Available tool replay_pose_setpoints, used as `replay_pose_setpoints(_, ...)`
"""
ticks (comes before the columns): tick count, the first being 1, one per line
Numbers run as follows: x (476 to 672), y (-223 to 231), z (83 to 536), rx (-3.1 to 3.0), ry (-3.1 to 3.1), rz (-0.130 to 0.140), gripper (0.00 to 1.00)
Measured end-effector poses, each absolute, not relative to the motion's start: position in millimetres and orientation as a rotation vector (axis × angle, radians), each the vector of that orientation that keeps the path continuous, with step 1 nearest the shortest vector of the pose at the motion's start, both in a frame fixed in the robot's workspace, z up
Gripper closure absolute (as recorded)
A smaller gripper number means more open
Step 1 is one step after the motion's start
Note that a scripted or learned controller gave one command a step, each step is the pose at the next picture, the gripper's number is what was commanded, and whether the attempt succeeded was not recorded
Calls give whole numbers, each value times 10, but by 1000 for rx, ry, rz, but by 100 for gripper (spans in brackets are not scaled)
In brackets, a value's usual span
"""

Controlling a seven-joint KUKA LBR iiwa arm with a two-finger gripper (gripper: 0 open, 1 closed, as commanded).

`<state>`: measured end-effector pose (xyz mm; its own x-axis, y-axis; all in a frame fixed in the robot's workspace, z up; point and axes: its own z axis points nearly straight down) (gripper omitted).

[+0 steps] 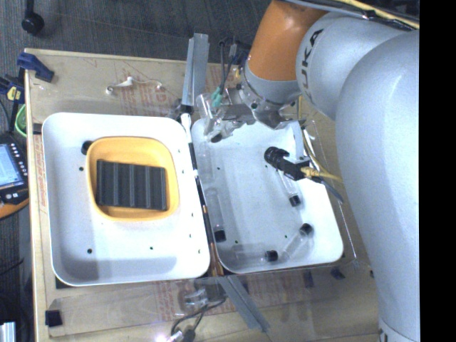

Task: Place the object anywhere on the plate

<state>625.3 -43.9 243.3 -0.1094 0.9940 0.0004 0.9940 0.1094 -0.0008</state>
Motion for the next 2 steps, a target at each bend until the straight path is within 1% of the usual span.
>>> replay_pose_setpoints(1,6089,404,1901,-2050,-2376,7,100)
replay_pose_setpoints(2,6091,401,1904,-2051,-2375,7,0)
